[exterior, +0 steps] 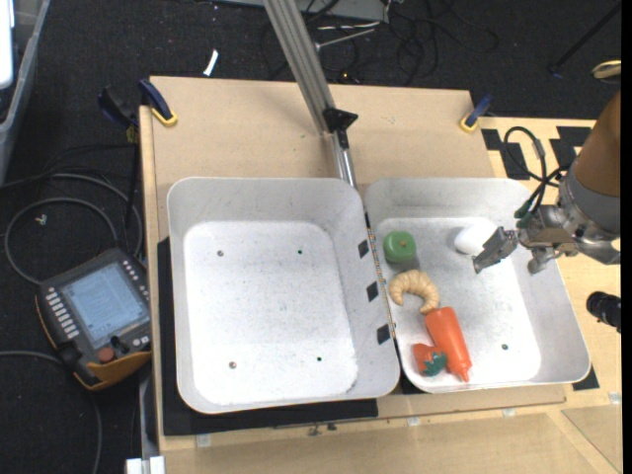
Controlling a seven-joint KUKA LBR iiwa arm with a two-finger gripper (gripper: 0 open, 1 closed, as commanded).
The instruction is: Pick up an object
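The right bin (533,358) holds a green round object (400,246), a tan croissant (414,286), an orange carrot (449,339) with a small red and green piece (429,359) by its lower end, and a white egg-like object (470,237). My gripper (515,252) hangs over the right part of this bin, just right of the white object, its fingers spread apart with nothing between them. The arm comes in from the right edge.
The left bin (262,294) lies beside the right one on a wooden bench. A grey metal pole (301,52) slants from the top down to the gap between the bins. A teach pendant (94,309) sits on the floor at left.
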